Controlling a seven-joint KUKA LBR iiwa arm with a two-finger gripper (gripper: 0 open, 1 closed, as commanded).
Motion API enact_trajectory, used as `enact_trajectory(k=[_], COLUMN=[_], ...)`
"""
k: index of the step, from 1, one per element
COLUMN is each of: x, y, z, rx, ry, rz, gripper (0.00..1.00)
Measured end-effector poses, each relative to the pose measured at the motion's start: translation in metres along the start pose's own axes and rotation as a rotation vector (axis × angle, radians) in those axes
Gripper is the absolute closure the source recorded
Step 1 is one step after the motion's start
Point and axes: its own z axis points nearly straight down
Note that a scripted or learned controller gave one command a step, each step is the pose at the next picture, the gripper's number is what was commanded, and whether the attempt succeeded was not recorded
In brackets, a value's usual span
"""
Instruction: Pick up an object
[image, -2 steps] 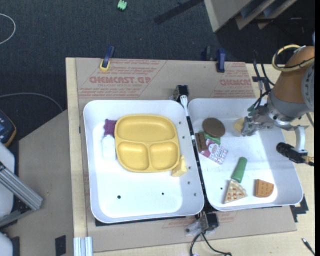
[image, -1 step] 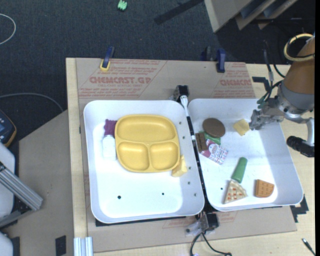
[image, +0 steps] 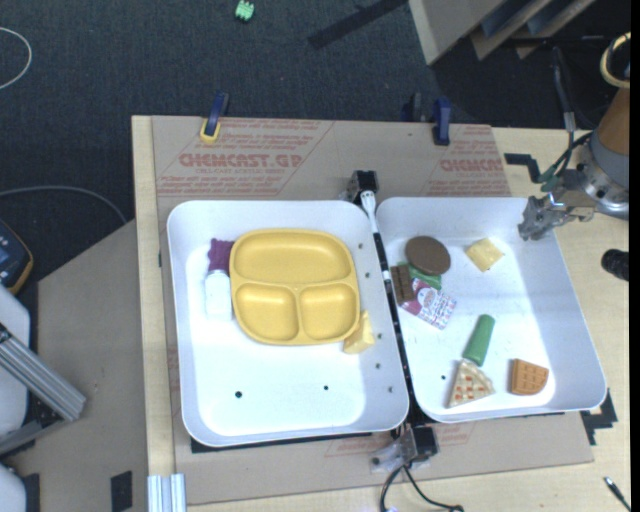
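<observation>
There's the arm (image: 612, 170) at the right edge: a rounded grey wrist housing, a pale metallic ring beneath it, thin green and dark cables trailing alongside, and a small, dull grey metal gripper (image: 540, 215).

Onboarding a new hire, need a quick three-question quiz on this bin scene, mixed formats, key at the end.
1. True or false: the yellow divided plate lies in the left bin.
2. Which item lies nearest the pizza slice? A) waffle B) brown patty C) pale yellow block
3. Fill in: the gripper sits over the right bin's far ____ corner.

Key: 1 true; 2 A; 3 right.
</observation>
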Motion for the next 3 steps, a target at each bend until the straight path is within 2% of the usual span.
enact_trajectory(k=[1, 3], x=[0.000, 0.107], y=[0.001, 0.003], z=[-0.022, -0.038], rx=[0.002, 0.009], ry=[0.001, 0.006], rz=[-0.001, -0.006], gripper=[1.00, 1.00])
